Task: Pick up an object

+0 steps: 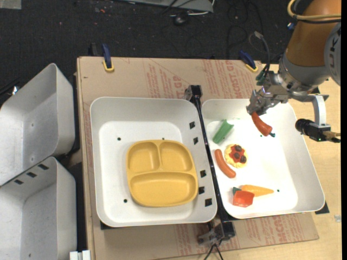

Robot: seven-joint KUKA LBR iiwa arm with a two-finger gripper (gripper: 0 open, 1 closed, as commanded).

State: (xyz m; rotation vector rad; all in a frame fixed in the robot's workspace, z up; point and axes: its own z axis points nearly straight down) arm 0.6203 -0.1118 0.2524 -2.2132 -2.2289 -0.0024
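Note:
My gripper (258, 110) hangs over the far part of the right bin (303, 161). It is shut on the top end of a red chili pepper (262, 125). The pepper dangles below the fingers at a slant, above the bin floor, with a small shadow just to its right. Lying on the bin floor are a green pepper piece (222, 130), a small round pizza toy (237, 155), a red sausage (225, 163), an orange carrot (256, 189) and a red pepper chunk (243, 199).
The left bin (103, 145) holds a yellow divided plate (161, 173). A black divider (205, 150) runs between the two bins. Two white bins (32, 145) stand off the bench at the left. A black fitting (314, 129) sticks out at the arm's right.

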